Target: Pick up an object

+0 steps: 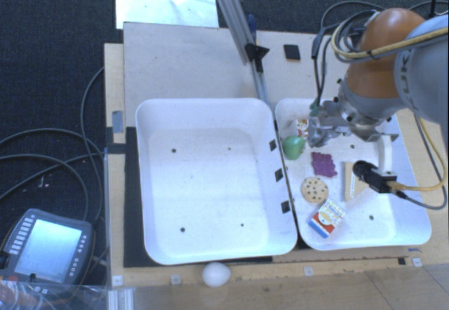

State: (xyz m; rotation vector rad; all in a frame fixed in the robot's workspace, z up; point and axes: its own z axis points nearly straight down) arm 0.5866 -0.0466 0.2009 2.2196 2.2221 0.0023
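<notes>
1. Camera view: looking down on the gripper (317, 135), low in the far left part of the right bin (379, 221), reaching in from the right
2. Just beside it, noting a green fruit (294, 146) near the bin's left wall and a small red-and-white item (302, 126) slightly further back; contact with either impossible to confirm
3. Open or closed: cannot tell from this angle, with the wrist covering the tips; nothing visibly clamped
4. Loose on the floor of the same bin: a purple bunch (323, 163), a cookie (314, 190), a small carton (327, 218) and a pale wedge (349, 182), all apart from one another
5. Elsewhere: the left bin (144, 161) alongside, and a white egg (216, 274) on the bench (182, 63) in front of it
6. Judging progress as early to middle: approach made, no lift seen, everything apparently on the bin floor
7. Left to do, by this reading: close on one thing, most likely the green fruit, then raise it clear of the bin
</notes>
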